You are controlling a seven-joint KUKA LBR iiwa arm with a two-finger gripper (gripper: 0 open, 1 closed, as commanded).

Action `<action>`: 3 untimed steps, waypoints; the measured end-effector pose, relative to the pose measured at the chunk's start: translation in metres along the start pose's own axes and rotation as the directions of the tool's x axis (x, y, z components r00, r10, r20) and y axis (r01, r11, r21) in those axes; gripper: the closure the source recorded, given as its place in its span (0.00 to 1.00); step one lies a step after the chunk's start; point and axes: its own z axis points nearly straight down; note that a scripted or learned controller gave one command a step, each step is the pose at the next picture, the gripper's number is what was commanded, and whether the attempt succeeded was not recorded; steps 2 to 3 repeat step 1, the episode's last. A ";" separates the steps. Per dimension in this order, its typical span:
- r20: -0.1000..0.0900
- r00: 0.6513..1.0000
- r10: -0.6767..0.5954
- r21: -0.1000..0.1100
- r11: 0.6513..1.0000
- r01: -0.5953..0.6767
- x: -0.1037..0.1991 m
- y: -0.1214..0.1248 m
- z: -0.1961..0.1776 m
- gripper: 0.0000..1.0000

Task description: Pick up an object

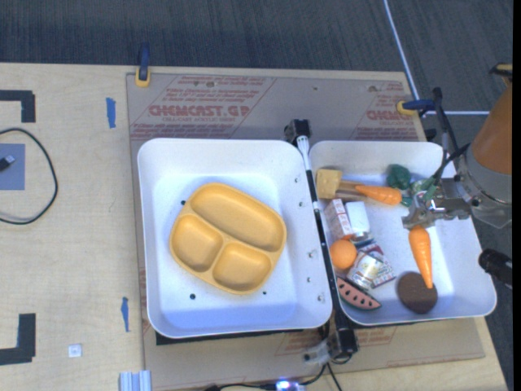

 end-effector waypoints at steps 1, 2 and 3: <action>-0.004 1.000 0.005 0.015 1.000 -0.005 0.056 0.036 0.025 1.00; -0.004 1.000 0.005 0.015 1.000 -0.005 0.056 0.036 0.025 1.00; -0.004 1.000 0.005 0.015 1.000 -0.005 0.056 0.036 0.025 1.00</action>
